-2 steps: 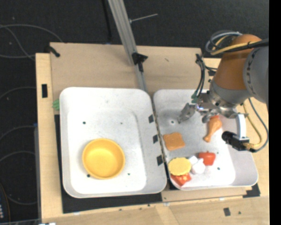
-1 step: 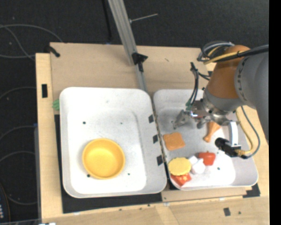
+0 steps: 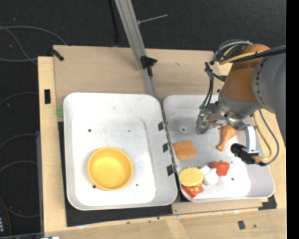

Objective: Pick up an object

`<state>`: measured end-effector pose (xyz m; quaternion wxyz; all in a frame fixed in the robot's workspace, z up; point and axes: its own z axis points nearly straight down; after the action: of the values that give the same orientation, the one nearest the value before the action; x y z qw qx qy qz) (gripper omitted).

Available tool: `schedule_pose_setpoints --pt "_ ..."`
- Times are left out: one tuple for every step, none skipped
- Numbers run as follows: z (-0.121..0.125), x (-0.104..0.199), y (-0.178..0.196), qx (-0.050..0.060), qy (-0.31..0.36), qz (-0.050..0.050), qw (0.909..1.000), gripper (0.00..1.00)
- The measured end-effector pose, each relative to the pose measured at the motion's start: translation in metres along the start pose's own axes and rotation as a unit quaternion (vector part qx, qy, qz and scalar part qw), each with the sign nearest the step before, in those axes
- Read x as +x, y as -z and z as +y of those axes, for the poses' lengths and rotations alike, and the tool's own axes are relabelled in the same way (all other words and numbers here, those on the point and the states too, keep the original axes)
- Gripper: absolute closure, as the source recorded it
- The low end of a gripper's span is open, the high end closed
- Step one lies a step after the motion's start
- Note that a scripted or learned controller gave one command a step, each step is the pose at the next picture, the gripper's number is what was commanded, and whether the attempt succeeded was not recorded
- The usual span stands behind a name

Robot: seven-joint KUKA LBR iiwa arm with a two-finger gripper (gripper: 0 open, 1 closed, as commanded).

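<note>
Dark flooring with loose cables surrounds a tan counter (image 3: pixel 104 71) carrying two shallow white bins. Left bin (image 3: pixel 114 113), well left of the gripper, holds a yellow bowl (image 3: pixel 110 168) in its near corner. Right bin (image 3: pixel 184 111) lies beneath the arm (image 3: pixel 249 83), grey with orange, which reaches in from the right. Gripper (image 3: pixel 205 124) hangs low over the right bin's far half; whether it is apart or together cannot be told, and nothing is seen between it. Just right of it lies an orange drumstick-shaped piece (image 3: pixel 225 136). Below and left sits a tan toast-like square (image 3: pixel 185 150). Further below: a yellow disc (image 3: pixel 191 176), a red piece (image 3: pixel 220 168), small white pieces (image 3: pixel 210 175).
</note>
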<state>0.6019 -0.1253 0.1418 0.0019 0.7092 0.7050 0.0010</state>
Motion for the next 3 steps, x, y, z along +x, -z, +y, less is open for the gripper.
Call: schedule_pose_setpoints --pt "0.003 -0.008 0.063 -0.002 0.001 0.0 1.0 1.0" --pt "0.002 -0.006 0.128 -0.002 0.005 0.0 1.0 1.0" --pt "0.003 -0.007 0.147 0.0 0.005 0.0 1.0 1.0"
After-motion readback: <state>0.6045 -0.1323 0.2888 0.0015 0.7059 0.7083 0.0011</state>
